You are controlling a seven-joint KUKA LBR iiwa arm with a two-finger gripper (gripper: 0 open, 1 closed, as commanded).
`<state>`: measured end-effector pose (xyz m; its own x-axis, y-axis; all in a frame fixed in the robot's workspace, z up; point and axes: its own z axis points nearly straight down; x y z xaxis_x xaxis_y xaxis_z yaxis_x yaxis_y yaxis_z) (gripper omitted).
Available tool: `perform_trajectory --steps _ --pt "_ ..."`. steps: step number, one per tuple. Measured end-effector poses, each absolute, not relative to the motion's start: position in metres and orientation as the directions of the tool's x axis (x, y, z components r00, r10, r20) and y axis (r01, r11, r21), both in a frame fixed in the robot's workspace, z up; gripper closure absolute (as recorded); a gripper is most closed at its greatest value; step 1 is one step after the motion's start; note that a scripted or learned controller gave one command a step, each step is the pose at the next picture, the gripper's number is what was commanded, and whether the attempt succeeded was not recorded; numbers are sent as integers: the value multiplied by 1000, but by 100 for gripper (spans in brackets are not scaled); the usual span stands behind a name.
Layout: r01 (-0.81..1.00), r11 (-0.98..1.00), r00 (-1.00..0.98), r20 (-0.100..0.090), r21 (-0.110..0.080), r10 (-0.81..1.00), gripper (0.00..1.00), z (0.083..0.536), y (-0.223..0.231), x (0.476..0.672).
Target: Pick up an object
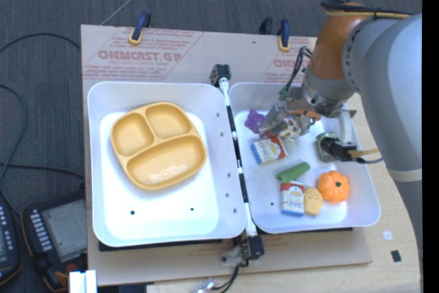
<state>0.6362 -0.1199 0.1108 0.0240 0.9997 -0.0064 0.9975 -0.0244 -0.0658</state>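
Camera view looks down on a pale board with red lettering (140, 55), held at its far edge by two blue-and-yellow clamps (141, 23). Off the board's near left corner, a black handheld controller (48, 233) lies on the grey carpet.

On the left, the left bin (158, 216) holds a yellow divided plate (159, 145). The plate sits slightly left of the bin's middle, with its two small wells on the far side and its one long well on the near side.

Just to the right, touching along a shared edge, is the right bin (264, 199), where all the loose objects lie. A purple piece (255, 121) sits at its far left. Near it, toward the front, is a small red-and-white carton (267, 149), tilted. A green piece (293, 171) lies at a slant around the bin's middle. Along the near side, a red-and-blue carton (292, 198) stands just beside a yellow waffle-like piece (313, 201), the two touching or nearly so. An orange pumpkin (333, 186) rests just to their right.

The gripper (291, 121) is low in the far half of the right bin, between the purple piece and the bin's right wall and just beyond the red-and-white carton. A small pale bit with red marks shows at its tip, too hidden to identify. Whether the gripper is spread, closed or gripping anything cannot be told. The grey arm (391, 79), with its orange band (330, 44), reaches in from the right.
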Motion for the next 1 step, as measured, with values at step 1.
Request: perform_trajectory --steps 1 --pt "1000 2 -2 0 0 1000 100 185 -48 603"
